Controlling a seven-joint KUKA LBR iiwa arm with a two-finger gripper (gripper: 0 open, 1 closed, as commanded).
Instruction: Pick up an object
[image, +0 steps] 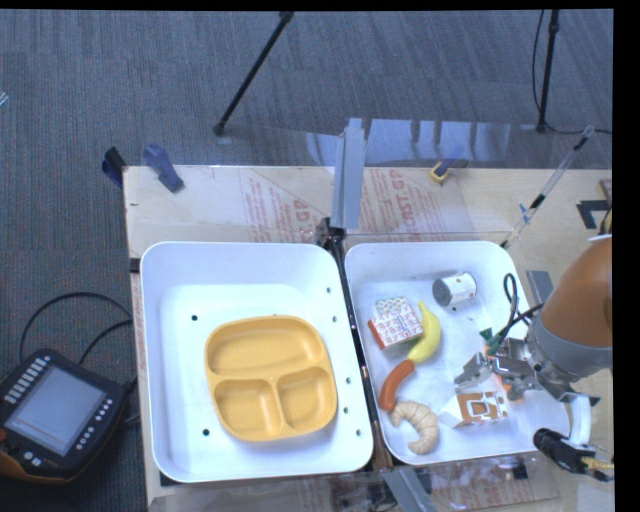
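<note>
At the far left you see a handheld control pendant (55, 407) lying on the grey floor beside the worktop (240, 205). On the worktop, the left white bin (170, 290) holds a yellow divided tray (270, 377), lying flat near the bin's middle. Moving right across the divider, the right white bin (370, 265) carries the loose objects: a small box with a red and white pattern (395, 321) sits near its left wall, with a yellow banana (428, 335) touching its right side. Just below them a red sausage-shaped piece (396, 384) lies at a slant, and below that a tan croissant (418, 423) curls near the bin's front edge. A small white and grey cup (455, 289) lies on its side towards the back. Further right, an orange and white carton (482, 406) rests on the bin floor, directly under the gripper (497, 366), which hangs low over the bin's right half at the end of the grey arm with its orange band (592, 290). You cannot tell how its jaws stand, nor whether it touches the carton.
</note>
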